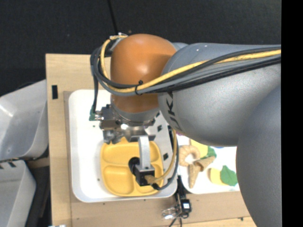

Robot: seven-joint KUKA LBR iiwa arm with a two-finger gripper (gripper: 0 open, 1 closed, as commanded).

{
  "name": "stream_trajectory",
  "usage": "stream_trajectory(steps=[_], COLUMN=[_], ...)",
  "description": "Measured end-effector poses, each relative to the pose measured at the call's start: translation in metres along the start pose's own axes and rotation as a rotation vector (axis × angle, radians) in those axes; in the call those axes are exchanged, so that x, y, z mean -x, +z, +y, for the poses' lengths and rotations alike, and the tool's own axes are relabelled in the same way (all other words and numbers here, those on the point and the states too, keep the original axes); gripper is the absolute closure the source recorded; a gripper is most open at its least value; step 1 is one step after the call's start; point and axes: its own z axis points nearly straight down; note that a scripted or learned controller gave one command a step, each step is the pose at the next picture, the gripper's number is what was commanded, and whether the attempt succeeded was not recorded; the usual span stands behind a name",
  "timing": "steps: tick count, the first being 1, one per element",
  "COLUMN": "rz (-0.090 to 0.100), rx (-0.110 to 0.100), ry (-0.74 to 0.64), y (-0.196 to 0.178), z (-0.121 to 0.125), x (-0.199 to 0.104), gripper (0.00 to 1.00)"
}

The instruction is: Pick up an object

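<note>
Here, counter: pale wood, carrying both bins.
left bin: white and shallow; it holds the yellow divided plate, by my judgement the target.
yellow divided plate: lies flat in the near half of the left bin, its near edge just beside the bin's front wall, right under the gripper.
gripper: hangs over the plate's far edge; I cannot tell whether it is spread or pressed together, and nothing is seen held.
step in hand: probably the descent onto the plate.
doing it well: a flat plate offers only its rim or the ridge between compartments, so come straight down astride one of these, not into a smooth hollow. Close firmly, then lift slowly and level so the plate does not swing or slip.
right bin: a tan curled piece, a tan cone and a green piece, all apart from the gripper.
hidden: the orange band and grey arm cover the far part of both bins and most of the right one. Whether the gripper touches the plate cannot be made out, and the plate's right side is partly covered.
</note>
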Motion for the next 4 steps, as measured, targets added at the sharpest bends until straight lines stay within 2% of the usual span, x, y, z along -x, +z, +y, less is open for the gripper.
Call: stream_trajectory(steps=[1, 2, 3, 4], rz=[0.017, 0.007, 0.006, 0.0], rx=[0.037, 0.02, 0.02, 0.001], ry=[-0.004, -0.012, 0.003, 0.009], y=[-0.224, -0.224, -0.198, -0.048], z=[-0.012, -0.012, 0.067, 0.069], x=[0.001, 0.002, 0.002, 0.074], gripper=[1.0, 1.0, 1.0, 1.0])
